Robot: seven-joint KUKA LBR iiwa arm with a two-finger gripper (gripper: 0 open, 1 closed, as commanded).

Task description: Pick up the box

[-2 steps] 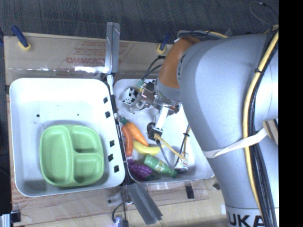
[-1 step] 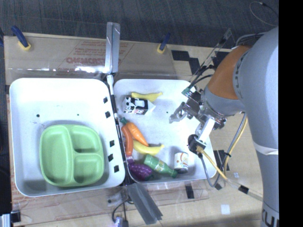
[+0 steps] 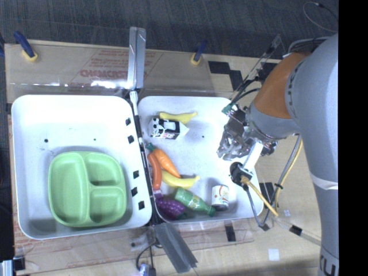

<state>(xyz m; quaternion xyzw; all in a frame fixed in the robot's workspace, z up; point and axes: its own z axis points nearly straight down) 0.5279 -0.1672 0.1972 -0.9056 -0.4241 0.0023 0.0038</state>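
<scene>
Right bin (image 3: 201,105) — shallow, white, on the tabletop (image 3: 172,59) beside the left bin (image 3: 34,114). Contents:

- Box (image 3: 165,127): small, black-and-white cow pattern, near the bin's far-left corner, lying apart from the end effector.
- Banana (image 3: 178,117): yellow, just beyond the box and touching its far edge.
- Carrot (image 3: 167,161): orange, along the left wall, with a second orange piece (image 3: 154,172) pressed against the wall beside it.
- Second banana (image 3: 179,180): yellow, just below the carrot.
- Green bottle-shaped toy (image 3: 194,202) and purple grapes (image 3: 170,207): together at the near-left corner.
- Small can (image 3: 220,195): white with a red label, at the near edge, right of the green toy.

Left bin: one green divided plate (image 3: 87,188) toward the near-left corner.

End effector (image 3: 232,145): over the right side of the right bin, nothing visible between its fingers; how far they are parted cannot be told. Arm (image 3: 299,96) enters from the right, orange band above the wrist.
</scene>
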